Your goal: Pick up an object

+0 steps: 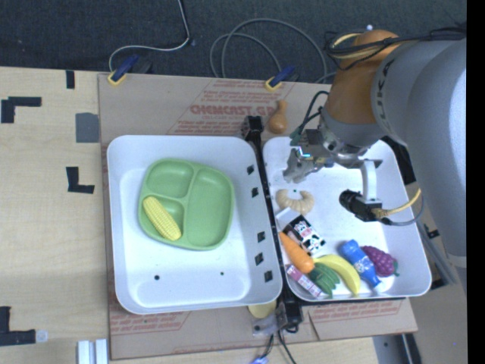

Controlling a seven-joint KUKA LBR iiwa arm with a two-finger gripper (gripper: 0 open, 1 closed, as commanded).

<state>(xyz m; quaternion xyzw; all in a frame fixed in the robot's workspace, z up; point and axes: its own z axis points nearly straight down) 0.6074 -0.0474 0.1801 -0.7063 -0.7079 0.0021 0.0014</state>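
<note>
My gripper (297, 165) hangs over the back left part of the right bin (402, 174), with nothing visibly in it. Just in front of it lies a beige croissant-shaped toy (294, 199). Further forward in the same bin are a black-and-white cow-patterned piece (306, 236), an orange carrot (296, 253), a yellow banana (342, 271), a green vegetable (325, 277), a blue bottle (359, 261) and purple grapes (381, 260). A pink wrapper (300, 279) lies by the front wall.
The left bin (189, 279) holds a green divided plate (203, 203) with a yellow corn cob (161, 217) on it. A tan gourd-shaped toy (279, 117) stands on the cardboard behind the bins. The arm covers the right bin's back right corner.
</note>
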